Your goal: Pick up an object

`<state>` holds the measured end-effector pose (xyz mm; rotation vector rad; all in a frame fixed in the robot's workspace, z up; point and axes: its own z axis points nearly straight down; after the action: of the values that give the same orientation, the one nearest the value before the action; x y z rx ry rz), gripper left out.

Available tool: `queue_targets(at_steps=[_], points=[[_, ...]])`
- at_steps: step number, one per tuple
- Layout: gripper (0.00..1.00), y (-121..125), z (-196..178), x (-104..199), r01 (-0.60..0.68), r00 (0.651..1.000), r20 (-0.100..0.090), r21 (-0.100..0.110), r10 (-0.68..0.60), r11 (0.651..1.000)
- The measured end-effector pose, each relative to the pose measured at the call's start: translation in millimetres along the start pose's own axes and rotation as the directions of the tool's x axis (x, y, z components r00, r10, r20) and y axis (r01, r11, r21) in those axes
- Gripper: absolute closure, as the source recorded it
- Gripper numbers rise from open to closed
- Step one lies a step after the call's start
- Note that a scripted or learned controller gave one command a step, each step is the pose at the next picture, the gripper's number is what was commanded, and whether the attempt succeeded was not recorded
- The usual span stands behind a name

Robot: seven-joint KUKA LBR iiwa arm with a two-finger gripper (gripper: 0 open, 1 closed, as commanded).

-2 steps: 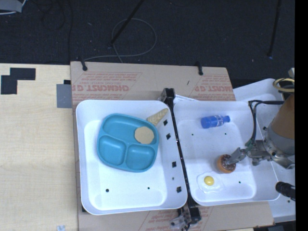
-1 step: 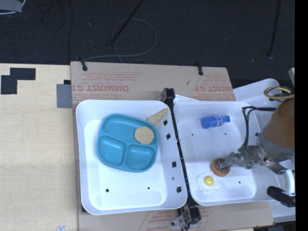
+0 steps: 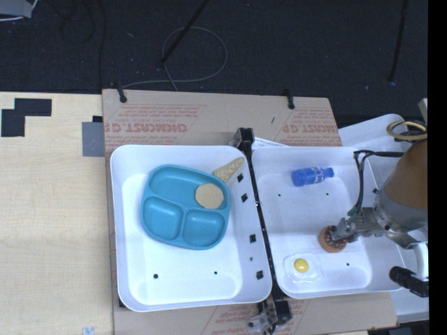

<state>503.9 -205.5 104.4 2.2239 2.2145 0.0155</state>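
The arm [image 3: 412, 187] is reaching in from the right, cut off at the frame's edge, and its gripper [image 3: 340, 234] is sitting low in the right bin [image 3: 279, 180], touching a small brown round object [image 3: 331, 239]; whether it is gripping that object is too small and blurred to tell. A blue bottle [image 3: 311, 176] is lying farther back with open floor around it. A fried-egg toy [image 3: 302, 266] is resting near the bin's near wall. In the left bin [image 3: 126, 257], a blue divided plate [image 3: 183, 208] is carrying a tan disc [image 3: 209, 196].
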Motion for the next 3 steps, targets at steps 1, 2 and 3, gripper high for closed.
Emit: queue_targets(at_steps=[1,2,3], points=[[1.0,9.7,-49.8,5.6,0.006,1.0,0.005,0.007,-0.006,1.0],[1.0,11.1,-102.7,5.1,0.006,1.0,0.006,0.006,-0.006,1.0],[1.0,22.1,-114.6,55.2,0.009,1.0,0.004,0.01,-0.009,1.0]])
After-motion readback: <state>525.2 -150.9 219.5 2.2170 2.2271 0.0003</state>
